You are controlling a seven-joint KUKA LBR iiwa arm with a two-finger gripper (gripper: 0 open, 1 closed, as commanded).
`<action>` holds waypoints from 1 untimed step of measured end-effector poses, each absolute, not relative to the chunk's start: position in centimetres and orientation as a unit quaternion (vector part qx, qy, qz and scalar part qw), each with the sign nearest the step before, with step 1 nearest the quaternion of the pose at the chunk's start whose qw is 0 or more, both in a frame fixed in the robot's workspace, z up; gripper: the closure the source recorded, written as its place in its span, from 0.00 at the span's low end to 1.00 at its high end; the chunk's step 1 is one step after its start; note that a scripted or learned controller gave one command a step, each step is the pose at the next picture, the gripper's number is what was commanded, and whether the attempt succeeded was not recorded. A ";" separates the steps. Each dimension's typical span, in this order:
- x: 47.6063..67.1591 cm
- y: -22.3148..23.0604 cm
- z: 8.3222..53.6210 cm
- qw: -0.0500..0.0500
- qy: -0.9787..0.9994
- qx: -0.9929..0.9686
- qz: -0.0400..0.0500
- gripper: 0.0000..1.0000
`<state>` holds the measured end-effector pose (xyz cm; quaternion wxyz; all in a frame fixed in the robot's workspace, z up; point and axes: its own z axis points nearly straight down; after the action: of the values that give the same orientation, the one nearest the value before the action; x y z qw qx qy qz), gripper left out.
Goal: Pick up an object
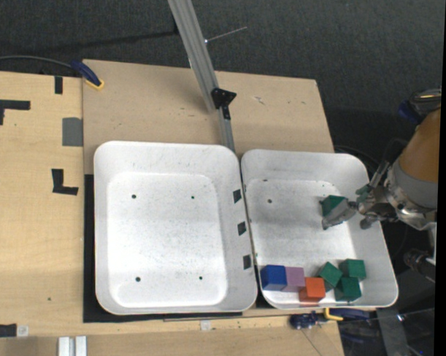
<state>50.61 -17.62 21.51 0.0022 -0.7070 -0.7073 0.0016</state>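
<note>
Green block (pixel 331 206): right bin, far-right area, tilted, at the gripper (pixel 337 216) fingertips. Near edge cluster: blue cube (pixel 274 277), purple (pixel 295 277), orange (pixel 313 288), three green blocks (pixel 342 276), touching.

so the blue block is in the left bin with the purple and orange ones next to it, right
Not quite. The blue block sits in the right bin, not the left one, along its near edge. The purple block and the orange block do lie next to it, as the camera view shows.
</note>
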 end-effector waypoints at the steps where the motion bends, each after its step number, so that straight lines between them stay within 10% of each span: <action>1: 50.4 -17.1 15.1 0.004 -0.707 -0.707 0.002 0.00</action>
<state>50.38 -17.12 15.13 0.0039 -0.7068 -0.7074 0.0023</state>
